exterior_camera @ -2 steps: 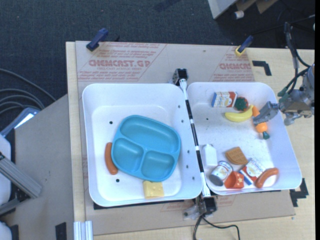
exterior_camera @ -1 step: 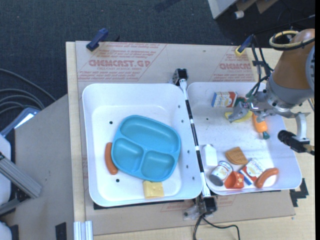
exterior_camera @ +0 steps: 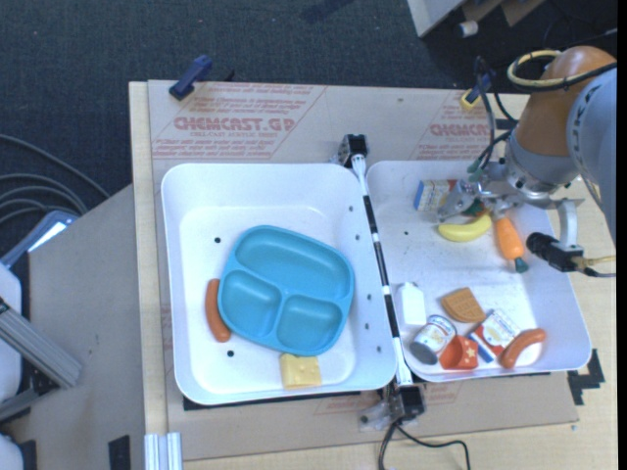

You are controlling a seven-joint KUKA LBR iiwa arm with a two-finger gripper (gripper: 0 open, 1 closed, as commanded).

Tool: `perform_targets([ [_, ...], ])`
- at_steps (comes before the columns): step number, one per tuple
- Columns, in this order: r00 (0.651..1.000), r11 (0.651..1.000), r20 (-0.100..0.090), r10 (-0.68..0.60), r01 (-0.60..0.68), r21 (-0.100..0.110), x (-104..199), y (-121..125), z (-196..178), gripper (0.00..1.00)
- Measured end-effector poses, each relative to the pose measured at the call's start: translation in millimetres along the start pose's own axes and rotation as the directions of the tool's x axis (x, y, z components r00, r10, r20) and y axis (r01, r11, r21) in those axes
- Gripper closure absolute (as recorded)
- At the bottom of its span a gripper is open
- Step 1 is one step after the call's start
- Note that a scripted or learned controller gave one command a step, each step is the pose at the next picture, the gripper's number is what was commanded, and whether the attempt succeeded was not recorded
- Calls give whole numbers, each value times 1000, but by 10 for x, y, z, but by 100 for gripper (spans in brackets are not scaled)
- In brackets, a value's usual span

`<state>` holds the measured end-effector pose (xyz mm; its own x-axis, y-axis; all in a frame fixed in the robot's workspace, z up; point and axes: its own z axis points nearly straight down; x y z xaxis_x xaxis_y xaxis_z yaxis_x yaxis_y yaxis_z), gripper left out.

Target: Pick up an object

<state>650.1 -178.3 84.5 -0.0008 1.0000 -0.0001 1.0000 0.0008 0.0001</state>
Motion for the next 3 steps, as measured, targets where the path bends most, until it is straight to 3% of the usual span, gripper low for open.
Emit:
perform_targets([
  [1, 1000, 1000, 1, -1, 1, -1, 2, 7, -105, 100],
  [2, 1000, 1000, 0, 0, 0, -1, 437, 96, -1132, 100],
  [3, 1000, 1000, -1, 0, 0, 2, 1238, -270, -1670, 100],
])
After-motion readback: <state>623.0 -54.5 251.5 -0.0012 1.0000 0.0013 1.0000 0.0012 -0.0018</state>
